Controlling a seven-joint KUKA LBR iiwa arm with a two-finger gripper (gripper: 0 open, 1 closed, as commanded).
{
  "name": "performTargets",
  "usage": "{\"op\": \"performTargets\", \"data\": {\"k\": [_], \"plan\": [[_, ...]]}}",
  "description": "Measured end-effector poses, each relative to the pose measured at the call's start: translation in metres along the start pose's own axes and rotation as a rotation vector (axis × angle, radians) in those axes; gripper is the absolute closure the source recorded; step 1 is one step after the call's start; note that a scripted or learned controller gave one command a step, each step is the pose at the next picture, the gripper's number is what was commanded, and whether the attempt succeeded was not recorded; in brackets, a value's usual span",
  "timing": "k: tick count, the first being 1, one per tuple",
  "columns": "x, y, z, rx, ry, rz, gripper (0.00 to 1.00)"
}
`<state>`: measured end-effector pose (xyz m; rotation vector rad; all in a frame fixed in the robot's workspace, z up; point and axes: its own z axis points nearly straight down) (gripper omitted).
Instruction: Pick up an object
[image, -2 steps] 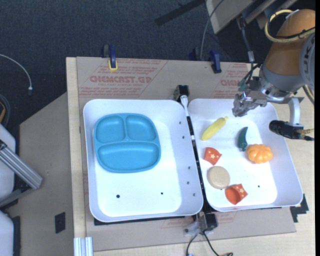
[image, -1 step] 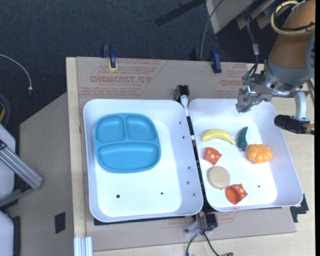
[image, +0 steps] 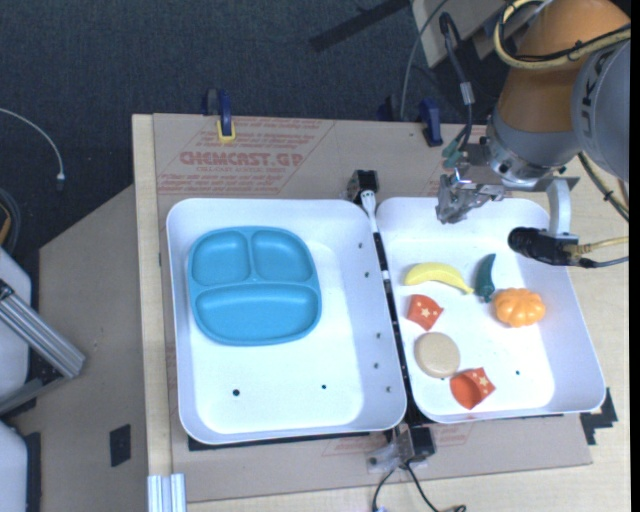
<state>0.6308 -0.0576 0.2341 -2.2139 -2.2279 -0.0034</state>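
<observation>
Banana (image: 437, 276), yellow, lies center-right of frame in right bin (image: 570, 385), nearest to gripper (image: 456, 205), which hangs above bin's upper-left corner w/ nothing between fingers; open or closed, can't tell. Best approach: drop straight over banana's middle, jaws across its narrow width, clear of red piece (image: 425, 311) just below.

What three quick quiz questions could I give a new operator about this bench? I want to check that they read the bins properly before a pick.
1. True or false: the blue divided plate lies in the same bin as the banana.
2. Which item lies nearest the orange pumpkin? A) the beige round disc B) the dark teal piece C) the plate
3. Fill in: the gripper hangs over the ____ edge of the right bin.

Key:
1. False; the plate is in the left bin, the banana in the right.
2. B
3. far
</observation>
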Motion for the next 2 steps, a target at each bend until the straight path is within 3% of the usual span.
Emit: {"op": "performTargets", "data": {"k": [2], "plan": [[0.108,0.022,0.004,-0.003,-0.001,0.001,1.0]]}}
